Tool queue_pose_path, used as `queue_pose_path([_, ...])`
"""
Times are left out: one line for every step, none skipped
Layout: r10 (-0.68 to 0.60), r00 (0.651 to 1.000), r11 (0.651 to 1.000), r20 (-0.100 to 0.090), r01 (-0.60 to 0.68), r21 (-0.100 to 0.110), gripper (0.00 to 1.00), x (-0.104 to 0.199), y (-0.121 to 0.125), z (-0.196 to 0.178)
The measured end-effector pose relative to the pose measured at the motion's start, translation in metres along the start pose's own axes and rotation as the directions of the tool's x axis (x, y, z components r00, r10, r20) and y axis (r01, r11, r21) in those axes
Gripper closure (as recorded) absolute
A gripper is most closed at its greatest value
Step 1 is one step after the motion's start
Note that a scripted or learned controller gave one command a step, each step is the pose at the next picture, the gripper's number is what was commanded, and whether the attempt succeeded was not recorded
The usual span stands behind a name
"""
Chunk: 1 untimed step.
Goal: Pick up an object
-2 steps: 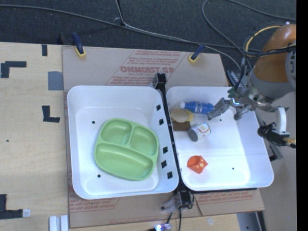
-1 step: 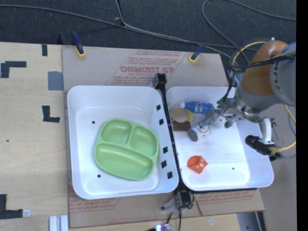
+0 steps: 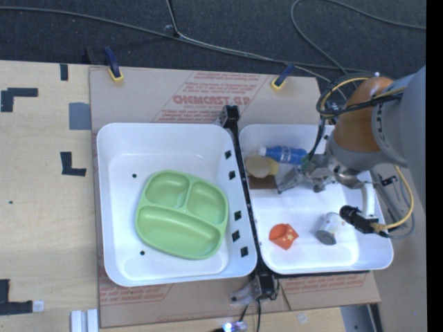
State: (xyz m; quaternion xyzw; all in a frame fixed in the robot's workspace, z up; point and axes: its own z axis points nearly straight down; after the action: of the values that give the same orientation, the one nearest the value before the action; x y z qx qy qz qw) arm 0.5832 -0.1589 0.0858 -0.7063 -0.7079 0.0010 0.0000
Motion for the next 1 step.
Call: queue_pose_path([0.0,1.0,1.0,0.0,0.0,-0.001,1.0,0.0,0.0007,-0.013])
